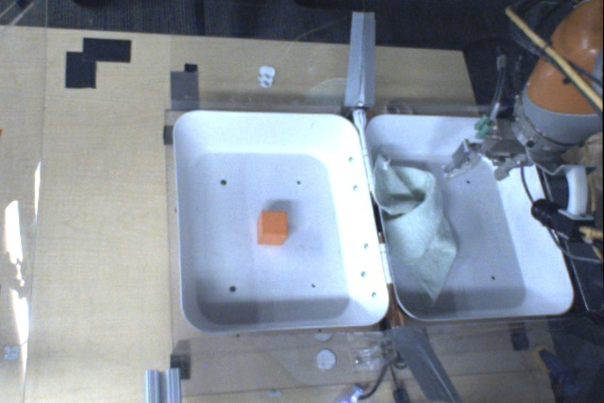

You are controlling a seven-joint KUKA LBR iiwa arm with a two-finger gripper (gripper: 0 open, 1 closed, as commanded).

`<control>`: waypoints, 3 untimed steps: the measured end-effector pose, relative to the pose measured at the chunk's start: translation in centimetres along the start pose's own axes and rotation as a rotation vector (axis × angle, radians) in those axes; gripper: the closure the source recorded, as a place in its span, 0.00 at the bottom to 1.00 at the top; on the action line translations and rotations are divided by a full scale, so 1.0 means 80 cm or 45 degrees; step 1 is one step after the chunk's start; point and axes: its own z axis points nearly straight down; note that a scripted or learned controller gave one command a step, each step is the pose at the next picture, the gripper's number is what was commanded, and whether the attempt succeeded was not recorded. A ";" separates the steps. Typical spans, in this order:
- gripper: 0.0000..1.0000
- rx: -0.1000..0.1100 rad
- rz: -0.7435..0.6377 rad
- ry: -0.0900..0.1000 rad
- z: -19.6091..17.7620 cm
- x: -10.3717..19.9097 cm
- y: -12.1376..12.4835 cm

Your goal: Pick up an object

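Pincer point(469, 158), its state unclear from above, hangs over the right bin point(538, 297) beside a crumpled cloth point(415, 226), while an orange cube point(273, 227) sits alone in the left bin point(203, 203).

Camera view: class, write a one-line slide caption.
Orange cube in left bin, crumpled cloth in right bin, gripper above the right.

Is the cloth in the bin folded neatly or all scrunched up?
Scrunched up. The pale cloth lies in a rumpled heap with uneven folds, against the left wall of the right bin.
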 end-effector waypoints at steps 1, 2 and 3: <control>0.00 -0.009 -0.044 -0.002 0.133 -0.015 0.070; 1.00 -0.019 -0.049 -0.005 0.116 -0.014 0.074; 1.00 -0.005 0.168 -0.002 0.006 -0.020 0.075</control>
